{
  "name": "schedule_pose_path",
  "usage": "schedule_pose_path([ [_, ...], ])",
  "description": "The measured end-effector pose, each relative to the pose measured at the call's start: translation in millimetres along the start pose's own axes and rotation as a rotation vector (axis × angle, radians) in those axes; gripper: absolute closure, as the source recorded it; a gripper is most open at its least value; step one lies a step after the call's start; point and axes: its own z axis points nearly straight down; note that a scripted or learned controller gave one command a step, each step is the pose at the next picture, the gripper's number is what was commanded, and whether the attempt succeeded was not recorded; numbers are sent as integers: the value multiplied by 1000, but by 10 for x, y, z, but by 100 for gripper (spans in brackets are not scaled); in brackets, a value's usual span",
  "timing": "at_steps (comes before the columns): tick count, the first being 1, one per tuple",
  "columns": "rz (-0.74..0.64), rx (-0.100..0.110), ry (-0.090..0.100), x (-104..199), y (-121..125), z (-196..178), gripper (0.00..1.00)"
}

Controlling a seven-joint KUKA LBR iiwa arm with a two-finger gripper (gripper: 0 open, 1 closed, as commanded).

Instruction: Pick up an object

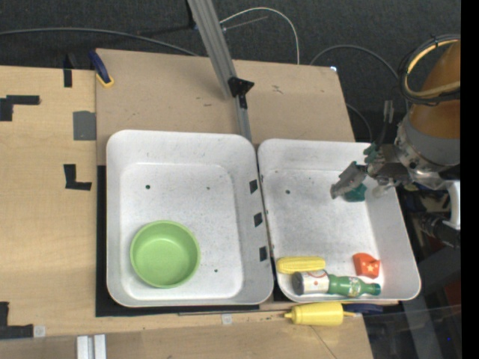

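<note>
We see the tool [352,188] over the upper right part of the right bin [314,200], hanging from the grey arm [430,137] with its orange band. Its dark fingers point toward the bin floor, and a small teal object [356,194] sits right at the fingertips — whether it is actually pinched between them we cannot tell, nor can we tell if the fingers are parted or closed.

Below the tool, toward the near edge of the same bin, lie the loose things: a small red-orange object [366,264] nearly straight under it, a green bottle with a white label [335,284] lying on its side along the near wall, and a yellow corn cob [301,264] just above the bottle's left end. All three are well apart from the tool.

Far to the tool's left, in the other bin [179,163], a green bowl [165,253] stands upright in the near left corner. A yellow bottle-like item [316,314] lies on the counter [165,88] outside the bins, below the green bottle.
</note>
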Motion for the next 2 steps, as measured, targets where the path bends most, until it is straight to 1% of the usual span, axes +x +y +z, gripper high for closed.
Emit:
schedule_pose_path([
  [1,0,0,0,-2,0,0,0],
  [2,2,7,1,20,-19,645,0],
])
